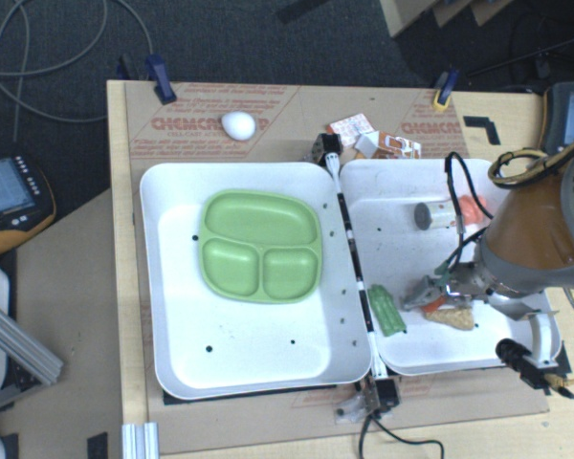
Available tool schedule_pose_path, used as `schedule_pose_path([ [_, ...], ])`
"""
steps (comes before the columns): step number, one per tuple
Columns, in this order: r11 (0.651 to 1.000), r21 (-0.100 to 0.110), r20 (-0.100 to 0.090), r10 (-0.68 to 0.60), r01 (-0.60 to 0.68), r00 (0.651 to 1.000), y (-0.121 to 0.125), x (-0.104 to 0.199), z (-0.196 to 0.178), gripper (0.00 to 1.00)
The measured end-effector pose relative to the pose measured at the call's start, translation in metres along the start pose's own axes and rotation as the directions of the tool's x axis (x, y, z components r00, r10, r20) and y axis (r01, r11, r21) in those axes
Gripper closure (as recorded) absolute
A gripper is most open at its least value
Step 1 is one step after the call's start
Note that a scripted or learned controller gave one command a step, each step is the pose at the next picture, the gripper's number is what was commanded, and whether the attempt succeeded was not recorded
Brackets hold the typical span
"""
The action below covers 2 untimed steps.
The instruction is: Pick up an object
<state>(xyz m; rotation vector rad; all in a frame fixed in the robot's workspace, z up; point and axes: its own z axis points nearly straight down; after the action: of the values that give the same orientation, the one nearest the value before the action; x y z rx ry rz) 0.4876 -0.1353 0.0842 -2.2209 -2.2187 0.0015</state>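
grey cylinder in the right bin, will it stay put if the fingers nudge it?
Probably not. The grey cylinder lies on its side on the smooth floor of the right bin, so it looks apt to roll. Its rounded surface may slip from a two-finger pinch.

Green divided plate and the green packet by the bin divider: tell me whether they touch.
Apart. The camera view shows the green divided plate in the left bin, the green packet in the right bin, white floor between.

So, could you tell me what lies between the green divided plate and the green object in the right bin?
In the camera view, between the green plate and the green object lie bare white floor of the left bin and the two bins' adjoining rims.
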Motion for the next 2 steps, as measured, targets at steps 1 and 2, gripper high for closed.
schedule_pose_path([
  [1,1.000,-0.002,0.000,0.001,-0.001,1.000,0.0005,0.0002,-0.0098,1.00],
  [2,1.000,-0.002,0.000,0.001,-0.001,1.000,0.0004,0.0002,-0.0097,0.00],
])
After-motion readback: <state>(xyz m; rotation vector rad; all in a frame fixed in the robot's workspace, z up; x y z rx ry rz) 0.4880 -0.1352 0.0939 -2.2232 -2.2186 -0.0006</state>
